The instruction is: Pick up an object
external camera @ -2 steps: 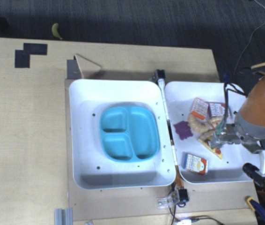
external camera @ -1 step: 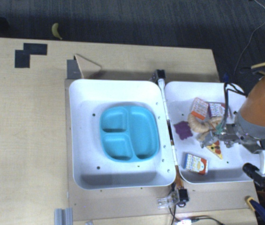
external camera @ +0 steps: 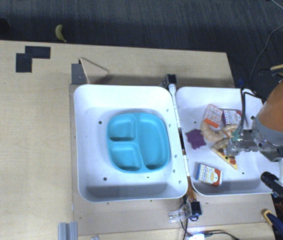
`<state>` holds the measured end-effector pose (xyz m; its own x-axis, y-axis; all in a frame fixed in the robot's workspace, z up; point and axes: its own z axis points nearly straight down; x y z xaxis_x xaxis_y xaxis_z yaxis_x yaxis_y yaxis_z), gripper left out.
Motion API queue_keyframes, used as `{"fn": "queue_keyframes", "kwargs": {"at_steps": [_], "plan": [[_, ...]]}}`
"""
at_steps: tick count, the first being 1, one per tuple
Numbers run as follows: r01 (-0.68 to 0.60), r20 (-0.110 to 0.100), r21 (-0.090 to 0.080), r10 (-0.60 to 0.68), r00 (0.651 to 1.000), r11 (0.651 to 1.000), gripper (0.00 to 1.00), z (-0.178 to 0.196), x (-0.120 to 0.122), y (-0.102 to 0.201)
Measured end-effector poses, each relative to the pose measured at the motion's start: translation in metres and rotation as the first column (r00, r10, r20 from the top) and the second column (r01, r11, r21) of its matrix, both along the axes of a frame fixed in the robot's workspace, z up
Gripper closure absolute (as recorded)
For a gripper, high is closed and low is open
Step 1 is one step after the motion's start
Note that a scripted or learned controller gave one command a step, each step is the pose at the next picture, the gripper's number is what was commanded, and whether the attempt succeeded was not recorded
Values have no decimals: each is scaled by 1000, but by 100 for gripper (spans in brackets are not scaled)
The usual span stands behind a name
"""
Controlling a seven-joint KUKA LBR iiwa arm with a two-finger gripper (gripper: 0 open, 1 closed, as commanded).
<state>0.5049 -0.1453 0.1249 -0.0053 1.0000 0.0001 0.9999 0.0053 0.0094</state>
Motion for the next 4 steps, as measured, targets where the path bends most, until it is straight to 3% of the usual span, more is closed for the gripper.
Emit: {"fn": "queue_keyframes", "kwargs": {"at_steps": [1,2,3,4], "plan": [[-1,-5,2,1,1000,1000,100,60,69,112],[1,-7,0,-1,1000,1000,0,60,69,110],[4,-9,-1,-4,1000,1000,0,-4,15,27],[1,-4,0,-1,1000,1000,100,7,18,29]]}}
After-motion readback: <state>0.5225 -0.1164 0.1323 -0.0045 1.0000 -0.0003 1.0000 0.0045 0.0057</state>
